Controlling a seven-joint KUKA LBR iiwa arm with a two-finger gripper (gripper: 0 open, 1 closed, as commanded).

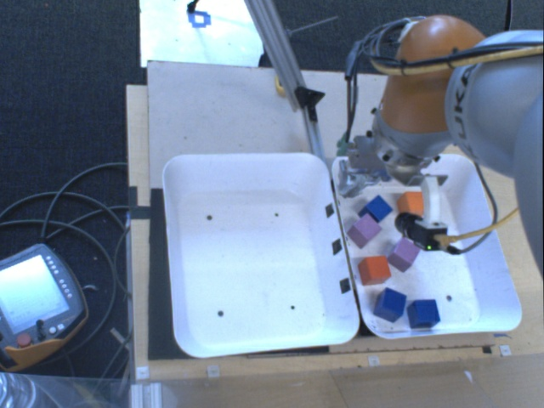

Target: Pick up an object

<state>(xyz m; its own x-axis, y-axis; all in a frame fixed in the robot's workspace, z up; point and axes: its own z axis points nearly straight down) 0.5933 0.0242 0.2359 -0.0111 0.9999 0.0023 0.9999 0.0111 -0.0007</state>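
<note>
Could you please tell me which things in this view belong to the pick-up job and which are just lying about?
Belonging to the job:
- pincer
- right bin
- blue blocks
- purple blocks
- orange blocks

Just lying about:
- left bin
- handheld control unit
- cables
- metal pole

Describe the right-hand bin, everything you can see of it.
The right bin is a shallow white tray with rounded corners, plastic by the look of it, lying flat on the bench beside the left bin, their rims meeting. It holds small cubes: three blue, two purple, two orange. The arm's gripper hangs over its far left corner. Small dark dots mark its floor.
</note>
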